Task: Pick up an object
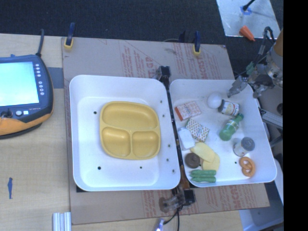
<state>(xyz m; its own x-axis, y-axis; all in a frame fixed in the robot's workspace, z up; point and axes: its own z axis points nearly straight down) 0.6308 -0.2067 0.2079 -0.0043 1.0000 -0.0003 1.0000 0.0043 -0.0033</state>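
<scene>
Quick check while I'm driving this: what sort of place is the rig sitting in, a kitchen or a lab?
Most likely a robotics lab bench. Two white bins sit on a cardboard sheet held by clamps, a teach pendant lies alongside, and the food-like items, such as the pretzel, look like toy props.

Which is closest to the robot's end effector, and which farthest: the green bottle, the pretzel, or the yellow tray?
From the end effector, at the right bin's top right:
1. Green bottle, right bin's middle.
2. Pretzel, right bin's lower right corner.
3. Yellow tray, in the left bin.
</scene>
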